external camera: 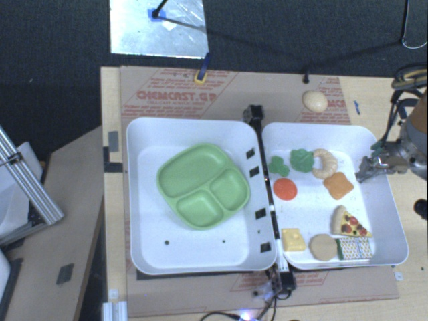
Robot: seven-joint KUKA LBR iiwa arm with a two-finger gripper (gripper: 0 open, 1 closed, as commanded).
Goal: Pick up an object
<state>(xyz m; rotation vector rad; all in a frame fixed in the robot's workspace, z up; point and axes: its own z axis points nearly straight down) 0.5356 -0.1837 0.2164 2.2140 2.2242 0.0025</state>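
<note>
Smooth green three-part tray (202,185) in left bin (144,246), right bin (388,236) holding red disc (285,188), knobbly broccoli (301,160), pale ring (326,162), pizza wedge (349,222), cheese square (292,239), gripper (366,170) at its right rim, finger state unclear

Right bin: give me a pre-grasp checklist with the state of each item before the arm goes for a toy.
1. Toys present in right bin: ok; pizza slice, orange bread piece, red disc, green broccoli among them.
2. Hand over the right bin: ok, at its right edge.
3. Hand free of any toy: ok, nothing seen between its fingers.
4. Nearest toy unobstructed: ok, the orange bread piece lies apart from its neighbours.
5. Finger opening: cannot tell.
6. Green tray out of the way: ok, in the left bin.
</note>
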